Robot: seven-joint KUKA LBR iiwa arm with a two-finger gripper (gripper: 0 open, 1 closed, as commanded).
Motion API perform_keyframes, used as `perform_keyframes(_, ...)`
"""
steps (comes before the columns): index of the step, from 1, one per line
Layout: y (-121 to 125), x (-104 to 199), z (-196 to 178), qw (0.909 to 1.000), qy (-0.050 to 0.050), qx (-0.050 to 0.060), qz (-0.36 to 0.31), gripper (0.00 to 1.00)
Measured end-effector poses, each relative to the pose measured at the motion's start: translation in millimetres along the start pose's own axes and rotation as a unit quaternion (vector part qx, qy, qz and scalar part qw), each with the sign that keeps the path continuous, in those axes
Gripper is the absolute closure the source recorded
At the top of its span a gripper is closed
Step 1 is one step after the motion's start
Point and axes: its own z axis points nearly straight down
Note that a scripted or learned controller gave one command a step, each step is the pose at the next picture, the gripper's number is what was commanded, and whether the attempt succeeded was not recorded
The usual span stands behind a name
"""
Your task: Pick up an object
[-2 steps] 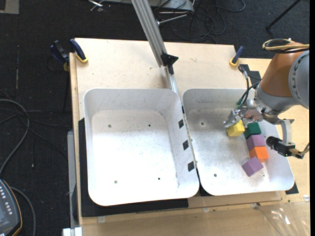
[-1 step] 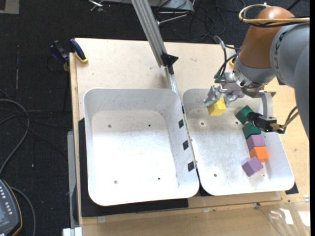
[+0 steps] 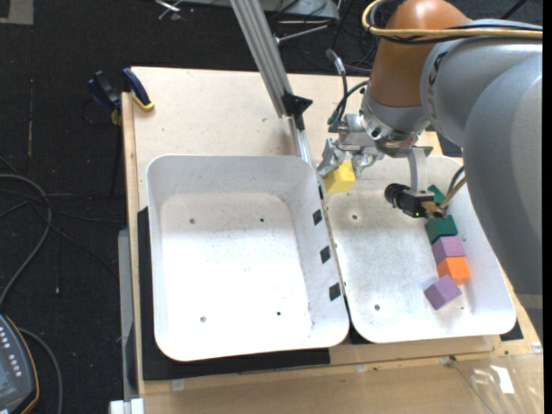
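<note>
Yellow block sits between the fingers of the tool, a little right of the frame's centre and in its upper half, above the far left corner of the right bin. The tool is closed on it and the block looks lifted off the bin floor. Along the right side of this bin lie a green block, a lilac block, an orange block and a purple block, close together in a row. The left bin stands just beside it on the worktop.
</note>
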Motion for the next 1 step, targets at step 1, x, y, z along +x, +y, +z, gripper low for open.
perform_keyframes(1, -24.8, 80.1, -65.7, 1.0000, 0.001, -0.002, -0.001, 1.00)
